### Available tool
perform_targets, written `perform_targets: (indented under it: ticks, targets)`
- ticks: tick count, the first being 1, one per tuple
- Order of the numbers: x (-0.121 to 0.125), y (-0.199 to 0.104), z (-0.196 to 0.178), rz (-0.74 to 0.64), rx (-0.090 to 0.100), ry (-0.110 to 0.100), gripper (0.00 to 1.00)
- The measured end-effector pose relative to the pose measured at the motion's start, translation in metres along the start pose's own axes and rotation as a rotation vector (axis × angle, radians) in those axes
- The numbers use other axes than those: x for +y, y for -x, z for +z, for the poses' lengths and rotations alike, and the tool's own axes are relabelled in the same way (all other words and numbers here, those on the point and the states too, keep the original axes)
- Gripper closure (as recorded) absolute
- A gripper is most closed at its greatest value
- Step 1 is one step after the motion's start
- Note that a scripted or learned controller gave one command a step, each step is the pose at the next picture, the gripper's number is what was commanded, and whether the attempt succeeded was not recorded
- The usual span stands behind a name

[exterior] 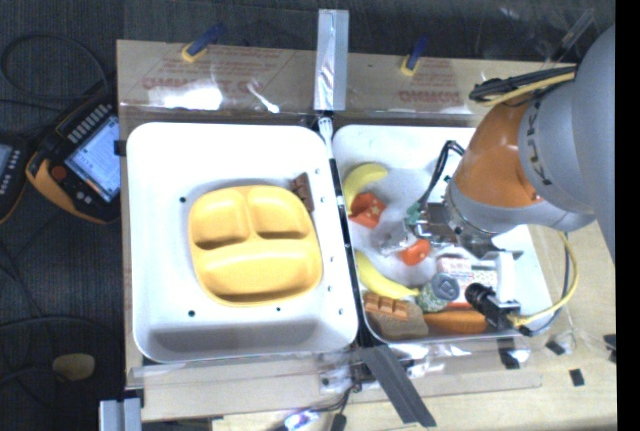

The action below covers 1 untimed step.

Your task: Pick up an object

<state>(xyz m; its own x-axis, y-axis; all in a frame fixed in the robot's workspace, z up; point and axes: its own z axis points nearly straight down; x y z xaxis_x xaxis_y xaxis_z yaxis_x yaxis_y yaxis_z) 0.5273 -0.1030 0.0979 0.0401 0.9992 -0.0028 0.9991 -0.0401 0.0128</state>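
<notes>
The right bin (400,135) holds several toy foods. A yellow banana (362,177) lies at its upper left and a red pepper (366,209) sits just below it. A second banana (380,277) curves along the lower left, above a brown bread slice (392,311). An orange sausage-like piece (455,321) and a round can (438,292) lie along the front wall. My gripper (410,237) is low in the middle of this bin, right over a small red-orange piece (416,254). The wrist hides how that piece sits against the gripper.
The left bin (160,219) holds a yellow divided plate (255,241), with a small brown item (302,189) at the plate's upper right corner. The grey and orange arm (510,169) covers the right bin's right half. A handheld controller (85,159) lies left of the bench.
</notes>
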Motion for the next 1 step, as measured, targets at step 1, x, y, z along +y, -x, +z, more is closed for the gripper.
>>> perform_targets:
  ticks: [1]
  targets:
    - [0.0352, -0.0547, -0.0837, 0.073, 0.000, -0.016, 1.00]
